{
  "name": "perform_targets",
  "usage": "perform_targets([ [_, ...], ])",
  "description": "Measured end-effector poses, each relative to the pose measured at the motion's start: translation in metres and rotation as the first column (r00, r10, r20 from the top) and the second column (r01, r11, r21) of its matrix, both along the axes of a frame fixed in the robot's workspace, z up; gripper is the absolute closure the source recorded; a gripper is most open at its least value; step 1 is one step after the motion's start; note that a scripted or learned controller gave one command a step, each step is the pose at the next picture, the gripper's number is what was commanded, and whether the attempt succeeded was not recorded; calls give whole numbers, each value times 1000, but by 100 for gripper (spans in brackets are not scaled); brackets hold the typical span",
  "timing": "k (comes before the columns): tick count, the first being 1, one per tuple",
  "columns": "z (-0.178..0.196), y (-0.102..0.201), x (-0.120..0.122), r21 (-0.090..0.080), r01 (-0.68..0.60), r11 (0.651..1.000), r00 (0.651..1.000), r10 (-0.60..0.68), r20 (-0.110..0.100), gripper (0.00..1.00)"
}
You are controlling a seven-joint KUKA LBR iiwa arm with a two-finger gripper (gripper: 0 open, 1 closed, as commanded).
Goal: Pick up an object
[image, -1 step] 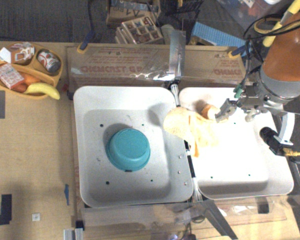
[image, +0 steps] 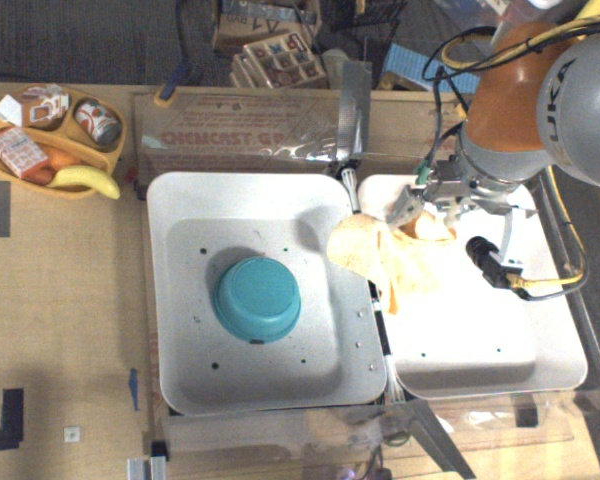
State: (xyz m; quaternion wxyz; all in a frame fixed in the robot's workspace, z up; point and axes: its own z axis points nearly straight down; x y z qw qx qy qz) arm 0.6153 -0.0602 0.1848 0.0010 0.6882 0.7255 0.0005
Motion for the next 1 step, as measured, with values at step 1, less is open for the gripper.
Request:
perform_targets([
  [1, 6, -31, -11, 1, -75, 997, 997, 75, -2, 0],
])
